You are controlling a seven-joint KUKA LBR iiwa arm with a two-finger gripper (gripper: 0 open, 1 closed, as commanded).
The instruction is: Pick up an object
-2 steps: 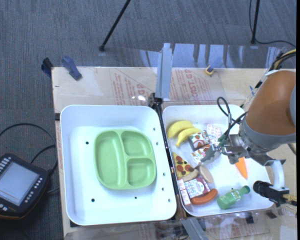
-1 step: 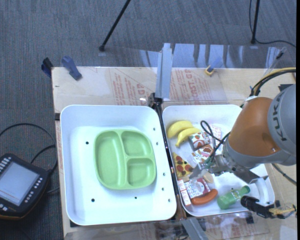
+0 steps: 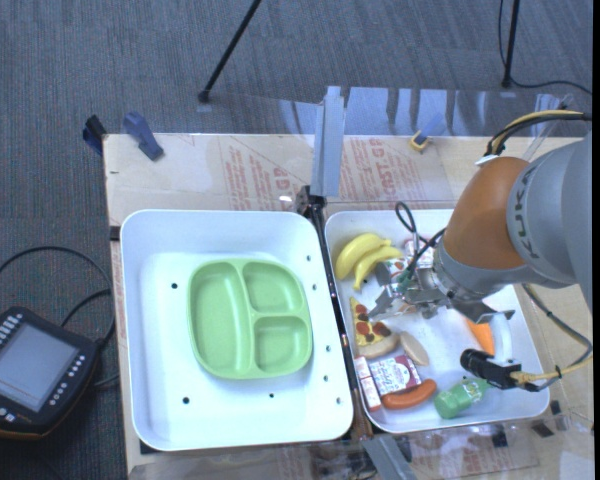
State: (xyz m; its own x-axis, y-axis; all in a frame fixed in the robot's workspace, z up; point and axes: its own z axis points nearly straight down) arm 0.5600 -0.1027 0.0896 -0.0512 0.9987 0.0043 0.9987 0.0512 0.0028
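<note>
My gripper hangs low over the middle of the right bin, reaching in from the right. Just to its upper left lie yellow bananas. A pizza slice lies right below the gripper, close to the bin's left wall. An orange carrot shows to the right, partly hidden by the wrist. Along the front of the bin lie a red and white packet, a red sausage and a green toy. Nothing visible is held by the gripper.
The left bin holds a green divided plate. A grey upright post stands behind the gap between the bins. A teach pendant lies on the floor at the left.
</note>
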